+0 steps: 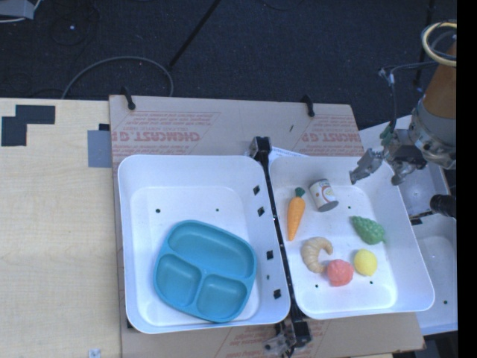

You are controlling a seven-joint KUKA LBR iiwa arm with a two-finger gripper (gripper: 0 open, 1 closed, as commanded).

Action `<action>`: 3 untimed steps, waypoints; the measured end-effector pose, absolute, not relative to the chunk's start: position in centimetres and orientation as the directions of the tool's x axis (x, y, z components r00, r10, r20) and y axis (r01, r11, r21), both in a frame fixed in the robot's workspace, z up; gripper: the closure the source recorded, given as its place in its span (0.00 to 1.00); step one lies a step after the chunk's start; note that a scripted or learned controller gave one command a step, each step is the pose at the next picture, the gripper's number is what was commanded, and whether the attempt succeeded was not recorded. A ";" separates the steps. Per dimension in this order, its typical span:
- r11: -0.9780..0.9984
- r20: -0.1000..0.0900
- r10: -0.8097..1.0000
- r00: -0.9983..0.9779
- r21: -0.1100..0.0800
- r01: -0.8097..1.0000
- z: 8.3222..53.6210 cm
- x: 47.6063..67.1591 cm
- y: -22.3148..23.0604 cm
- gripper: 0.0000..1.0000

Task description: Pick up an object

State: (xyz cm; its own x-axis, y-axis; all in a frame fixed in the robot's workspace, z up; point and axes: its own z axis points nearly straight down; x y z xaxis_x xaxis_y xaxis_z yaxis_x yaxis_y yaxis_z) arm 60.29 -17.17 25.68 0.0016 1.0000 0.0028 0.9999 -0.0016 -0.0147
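Orange and green mark the toy carrot [296,215], which I see lying in the right bin [417,271] close to that bin's left wall, green top pointing toward the far rim. Just right of the carrot's top lies a small tin can [323,195] on its side, apart from the carrot. Nearer the camera, a tan croissant [316,252] sits at mid-bin; a pink-red round fruit [340,272] lies just beside it on the right, and a yellow lemon [365,262] rests just beside the pink fruit. A green leafy piece [368,230] lies above the lemon, toward the right wall.

The tool [385,164] hangs over the far right corner of the right bin, above the rim and well apart from every object in it. I see its two fingers [364,166] spread apart with nothing between them. The grey arm with its orange band [441,88] enters from the right.

In the left bin [138,181] a blue divided plate [204,269] with three compartments lies flat in the near half. Both bins rest on a cardboard sheet [186,129] on the pale wooden worktop [52,237].
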 end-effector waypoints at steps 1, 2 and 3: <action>0.000 0.001 1.000 0.000 -0.003 1.000 26.4 60.5 -17.2 0.00; 0.000 0.001 1.000 0.000 -0.006 1.000 22.0 60.2 -17.5 0.00; 0.000 0.002 1.000 0.000 -0.007 1.000 16.1 59.8 -16.6 0.00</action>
